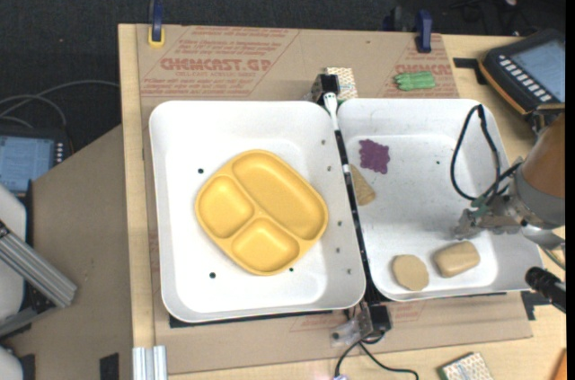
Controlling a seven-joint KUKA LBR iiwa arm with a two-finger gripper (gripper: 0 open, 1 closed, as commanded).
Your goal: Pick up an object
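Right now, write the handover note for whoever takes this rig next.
Gripper: low in the right bin, just above the tan oblong block; finger state can't be read from this view, nothing visibly held.
Right bin also holds a tan round piece, a purple flat piece and a tan wedge against the left wall.
Left bin: yellow three-compartment plate, lying flat.
Done: arm is positioned over the block.
Left: grasp and lift an object; the oblong block looks the likeliest target.
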